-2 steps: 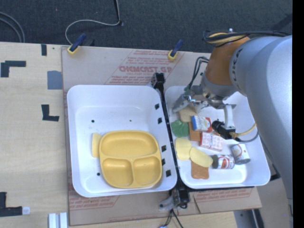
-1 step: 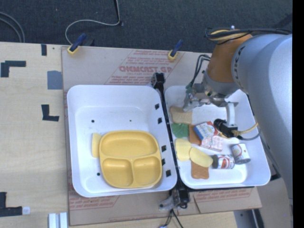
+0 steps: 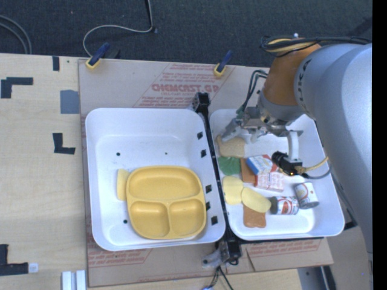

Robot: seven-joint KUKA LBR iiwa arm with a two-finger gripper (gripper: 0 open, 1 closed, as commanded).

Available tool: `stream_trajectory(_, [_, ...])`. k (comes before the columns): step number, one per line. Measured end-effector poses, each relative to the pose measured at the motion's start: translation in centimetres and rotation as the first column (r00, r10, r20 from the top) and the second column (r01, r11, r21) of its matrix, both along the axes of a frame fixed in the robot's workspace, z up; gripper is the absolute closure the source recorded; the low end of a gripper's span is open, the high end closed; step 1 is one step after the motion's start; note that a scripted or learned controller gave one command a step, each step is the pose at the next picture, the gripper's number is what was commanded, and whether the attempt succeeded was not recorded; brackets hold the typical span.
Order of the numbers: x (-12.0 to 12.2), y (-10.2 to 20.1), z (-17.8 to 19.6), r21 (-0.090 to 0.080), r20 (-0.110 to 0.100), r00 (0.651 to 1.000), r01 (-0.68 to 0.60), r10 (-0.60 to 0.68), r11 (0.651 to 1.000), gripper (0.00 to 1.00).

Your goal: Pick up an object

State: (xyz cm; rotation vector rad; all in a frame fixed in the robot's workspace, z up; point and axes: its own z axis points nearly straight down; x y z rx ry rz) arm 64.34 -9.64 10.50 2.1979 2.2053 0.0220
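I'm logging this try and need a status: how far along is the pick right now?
Done: the arm has reached over the right bin, and the gripper sits low at the far left of it, above a tan piece. In hand: nothing shows as held; the view does not settle how the jaws stand. Left: grasp and lift. The small cans, red and white box and yellow divided tray in the left bin lie untouched.

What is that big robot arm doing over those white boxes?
It is trying to pick something up. The arm reaches in from the right, and its pincer is down in the right bin, over a pale bread-like piece at the back of a pile of toy food. Nothing shows between its fingers. The left bin holds a yellow divided tray.
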Motion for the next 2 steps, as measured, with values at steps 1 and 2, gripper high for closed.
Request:
stream_trajectory(1, [-7.0,0.1,-1.6,0.006,-0.016,1.000,0.003,-0.003,1.000,0.00])
stream_trajectory(2, [-7.9,-3.0,-1.6,0.011,-0.016,1.000,0.001,0.000,1.000,0.00])
